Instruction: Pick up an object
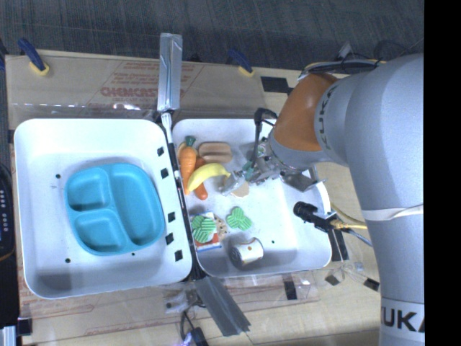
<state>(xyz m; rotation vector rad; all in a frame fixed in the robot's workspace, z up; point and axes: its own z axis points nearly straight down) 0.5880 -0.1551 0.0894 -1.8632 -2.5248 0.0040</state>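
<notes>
The right bin [302, 254] holds a carrot [189, 161], a yellow banana [206, 175], a brown bread roll [215, 151], a green leafy piece [238, 218], a green-and-white striped packet [205, 230] and a silver can [246, 251] lying on its side. My gripper [245, 176] reaches in from the right and sits low in the bin, just right of the banana's tip, over a small pale object [238, 189]. The wrist hides how the fingers stand.
The left bin [43, 150] carries a blue divided tray [114, 207]. A metal divider [170, 71] runs between the bins at the back. The grey arm with its orange band [302, 114] covers the right bin's back right corner.
</notes>
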